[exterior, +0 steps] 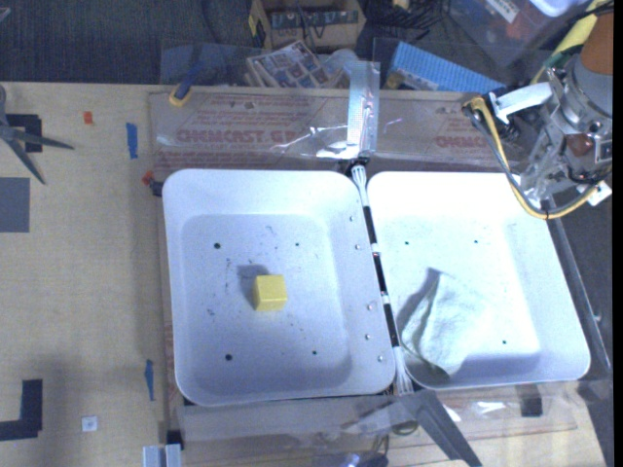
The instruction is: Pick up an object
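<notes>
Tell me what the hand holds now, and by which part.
Nothing can be seen in the hand, at the right bin's far right corner. The yellow block lies in the left bin, and the cloth in the right one.

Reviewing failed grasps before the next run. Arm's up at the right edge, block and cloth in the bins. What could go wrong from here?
1. The yellow block is small and sits alone mid-floor in the left bin, far from the gripper; a slight offset could knock it aside.
2. The white cloth lies crumpled in the right bin, white on white; a pinch may catch only a fold and slip.
3. The yellow cable looped by the wrist could snag.
</notes>
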{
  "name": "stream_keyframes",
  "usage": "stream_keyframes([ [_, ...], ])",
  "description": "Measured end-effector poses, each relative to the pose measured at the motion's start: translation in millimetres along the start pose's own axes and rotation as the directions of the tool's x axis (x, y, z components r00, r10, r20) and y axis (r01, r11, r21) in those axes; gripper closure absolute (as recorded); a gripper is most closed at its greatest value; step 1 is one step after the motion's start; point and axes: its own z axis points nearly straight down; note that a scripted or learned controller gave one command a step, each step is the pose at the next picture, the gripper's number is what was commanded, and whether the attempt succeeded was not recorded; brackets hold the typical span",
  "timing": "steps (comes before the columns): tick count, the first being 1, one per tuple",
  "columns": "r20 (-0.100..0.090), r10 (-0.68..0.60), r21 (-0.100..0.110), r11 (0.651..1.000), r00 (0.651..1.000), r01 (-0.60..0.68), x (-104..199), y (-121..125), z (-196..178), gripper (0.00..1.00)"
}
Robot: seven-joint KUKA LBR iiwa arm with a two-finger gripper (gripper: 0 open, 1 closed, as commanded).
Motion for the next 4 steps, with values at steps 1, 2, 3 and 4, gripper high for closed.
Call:
stream_keyframes([
  [1,0.002,-0.068,0.002,0.998,0.998,0.068,-76,5,-32,1.0],
  [2,0.001,0.007,0.002,1.0,1.0,-0.007,-121,11,64,1.0],
  [3,0.0,-0.152,-0.001,0.988,0.988,0.152,-147,40,-44,1.0],
  [4,0.0,-0.023,0.001,1.0,1.0,0.023,-96,58,12,1.0],
])
